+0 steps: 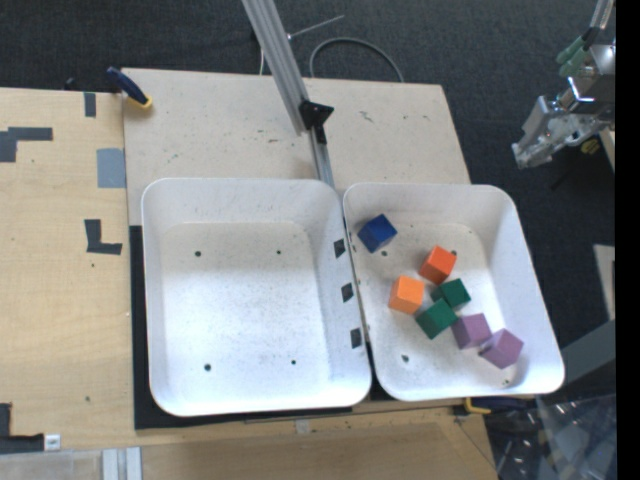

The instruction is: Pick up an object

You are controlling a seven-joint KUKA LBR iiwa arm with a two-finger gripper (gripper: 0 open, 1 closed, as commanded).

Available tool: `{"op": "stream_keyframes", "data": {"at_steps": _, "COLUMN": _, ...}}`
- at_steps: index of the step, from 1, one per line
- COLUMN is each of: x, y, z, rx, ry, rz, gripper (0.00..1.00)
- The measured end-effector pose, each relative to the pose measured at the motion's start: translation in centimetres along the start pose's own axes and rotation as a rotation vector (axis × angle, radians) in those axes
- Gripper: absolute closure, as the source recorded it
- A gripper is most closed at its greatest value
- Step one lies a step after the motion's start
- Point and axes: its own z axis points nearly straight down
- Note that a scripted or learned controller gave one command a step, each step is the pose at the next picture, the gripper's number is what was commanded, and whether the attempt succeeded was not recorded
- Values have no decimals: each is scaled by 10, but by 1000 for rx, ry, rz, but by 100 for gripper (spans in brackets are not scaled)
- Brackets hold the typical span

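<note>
Blocks crowd the right bin [520, 238]: a blue cube [377, 233] at its ten o'clock stands apart, while two orange [438, 264], two green [436, 319] and two purple cubes [502, 348] cluster toward five o'clock, some touching. They look small, rigid, light and probably smooth-faced; the blue one seems easiest, gripped across opposite flat sides. The left bin [160, 218] sits alongside on the worktop [220, 118]. The hand [545, 138] hangs off at two o'clock, its opening impossible to judge.

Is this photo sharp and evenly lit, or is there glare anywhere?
Camera view: soft, even light with only faint shadows beside the blocks; the white bins look bright but keep their specks, so no harsh glare; the whole frame is slightly soft and grainy; the gripper at upper right is blurriest.
</note>
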Motion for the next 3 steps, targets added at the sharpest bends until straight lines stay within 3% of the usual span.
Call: {"op": "stream_keyframes", "data": {"at_steps": 3, "x": 0, "y": 55, "z": 2, "rx": 3, "ry": -1, "rz": 1, "gripper": 100}}
